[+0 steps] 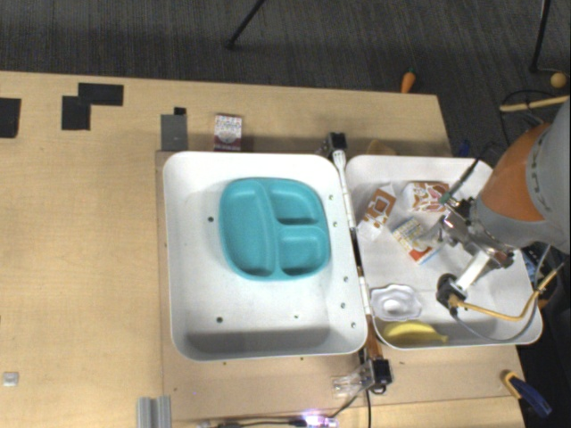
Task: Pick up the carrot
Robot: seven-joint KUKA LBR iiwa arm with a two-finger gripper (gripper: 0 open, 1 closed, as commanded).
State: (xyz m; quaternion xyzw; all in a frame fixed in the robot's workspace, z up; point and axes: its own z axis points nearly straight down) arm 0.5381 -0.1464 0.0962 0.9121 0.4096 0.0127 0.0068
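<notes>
A: Looking for the carrot, can you say where it lies and which way it points?

B: I cannot tell. The one orange thing of that kind is a small stub (408, 82) at the far edge of the bench (89, 283), outside both bins. Its short long axis runs roughly away from the camera. It is too small to tell whether it is a carrot or some fitting.

A: And the gripper?

B: The gripper (453, 217) hangs over the right bin (526, 333), at the end of the arm (526, 185), which comes in from the right. It is just beside a heap of printed packets (412, 234). Whether it is parted or closed I cannot tell, and I cannot make out anything in its hold.

A: What does the arm hide?

B: It covers the right part of that bin, so whatever lies under it is hidden.

A: What else is in that bin?

B: Another packet (382, 205) lies toward the far left corner. A clear plastic cup (395, 301) sits near the front left. A yellow curved thing (415, 333), like a banana, lies just in front of the cup, lengthwise along the front wall.

A: And the left bin (178, 239)?

B: It holds a teal divided plate (272, 226), lying flat near its middle.
</notes>
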